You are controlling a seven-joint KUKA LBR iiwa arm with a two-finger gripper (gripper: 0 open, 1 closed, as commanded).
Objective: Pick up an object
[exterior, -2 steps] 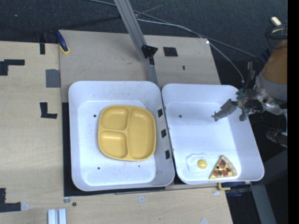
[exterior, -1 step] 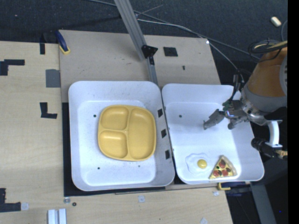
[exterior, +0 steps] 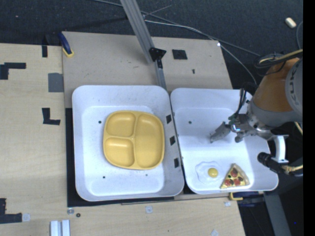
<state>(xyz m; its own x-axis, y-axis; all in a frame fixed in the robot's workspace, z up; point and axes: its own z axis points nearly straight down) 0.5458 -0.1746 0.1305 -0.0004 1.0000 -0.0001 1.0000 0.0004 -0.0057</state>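
Gripper (exterior: 227, 132) hung over the right bin (exterior: 197, 100), finger state unreadable, nothing visibly held, approach step I'd say; fried egg (exterior: 209, 172) and pizza slice (exterior: 235, 176) sat at that bin's near edge, so next move needs descent onto one.

1 fixed overhead camera, angled down, both white bins (exterior: 123, 95) framed
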